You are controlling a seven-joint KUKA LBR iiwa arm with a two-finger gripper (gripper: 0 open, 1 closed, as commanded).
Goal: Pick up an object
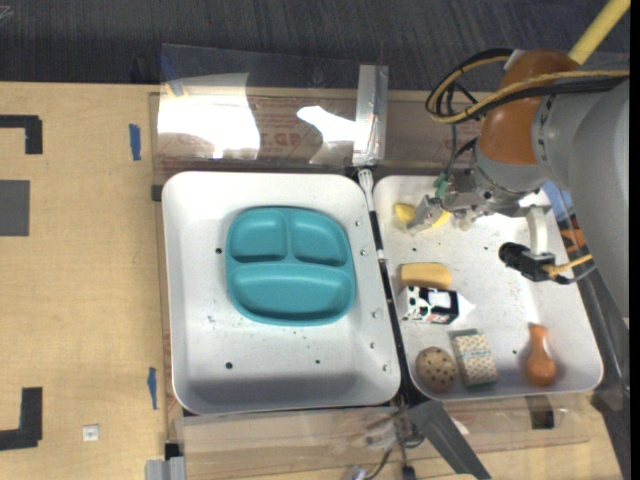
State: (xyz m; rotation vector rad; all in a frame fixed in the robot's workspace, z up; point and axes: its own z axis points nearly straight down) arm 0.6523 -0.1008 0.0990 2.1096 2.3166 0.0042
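From above, the gripper (437,211) is down in the far corner of the right bin (590,353), right at a small yellow piece (405,212); whether it has clamped on it I cannot tell. Just nearer than the gripper lies a yellow block (425,273), then a black-and-white toy (431,305), a cookie (436,367) and a patterned block (474,356). I'd judge it should centre squarely over the yellow piece before lifting, keeping off the bin wall.

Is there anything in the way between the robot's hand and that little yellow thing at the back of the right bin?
Nothing visible. The hand is right at the yellow object, near the right bin's back left corner; the other items lie nearer the front.
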